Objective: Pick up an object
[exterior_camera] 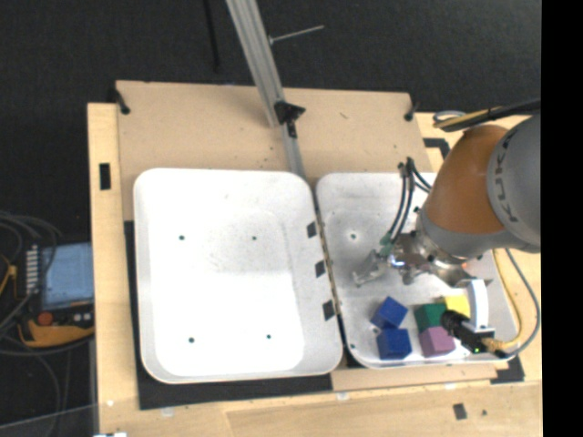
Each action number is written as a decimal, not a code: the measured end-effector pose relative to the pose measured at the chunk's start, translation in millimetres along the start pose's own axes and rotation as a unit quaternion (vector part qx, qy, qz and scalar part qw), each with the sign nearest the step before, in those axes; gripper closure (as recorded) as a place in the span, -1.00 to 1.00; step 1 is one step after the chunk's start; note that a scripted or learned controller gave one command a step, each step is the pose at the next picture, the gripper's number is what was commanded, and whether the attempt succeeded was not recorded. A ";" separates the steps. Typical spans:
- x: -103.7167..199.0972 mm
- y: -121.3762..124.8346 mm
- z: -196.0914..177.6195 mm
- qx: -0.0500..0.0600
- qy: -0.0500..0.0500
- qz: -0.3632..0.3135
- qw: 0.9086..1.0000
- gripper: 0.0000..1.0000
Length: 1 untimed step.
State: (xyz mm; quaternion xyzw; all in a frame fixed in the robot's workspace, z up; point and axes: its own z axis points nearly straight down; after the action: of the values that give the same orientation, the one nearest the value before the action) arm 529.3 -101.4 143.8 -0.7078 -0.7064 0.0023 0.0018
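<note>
Nearest the camera, along the front wall of the right bin (357, 209), the candidates lie in a loose cluster: a blue block (394, 343) at the front, a second blue block (390, 312) just behind it, a purple block (438, 340) to their right, then a green block (431, 316) and a yellow block (456, 305) touching or nearly touching one another. None is lifted; all rest on the bin floor.

Just behind the cluster hangs the claw (390, 260), low over the middle of the right bin, with nothing between its fingers. How far it stands open I cannot tell, because the metal parts blur together against the white floor. Above it the grey arm (474, 198) with its orange band reaches in from the right.

The step in hand looks like the approach: the claw is near the blocks but apart from them. The next move calls for shifting toward the front, centring over one block, most likely the rear blue one, which stands nearest, and descending astride it without nudging its neighbours.

Further left lies the left bin (223, 271), and beyond both the worktop (209, 126).
</note>
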 end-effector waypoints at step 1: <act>-1.6 1.4 46.6 -0.004 0.000 0.000 1.000 -1.00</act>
State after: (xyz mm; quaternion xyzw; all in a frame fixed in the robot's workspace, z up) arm 530.4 -103.0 97.2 -0.7079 -0.7063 -0.0002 -0.0014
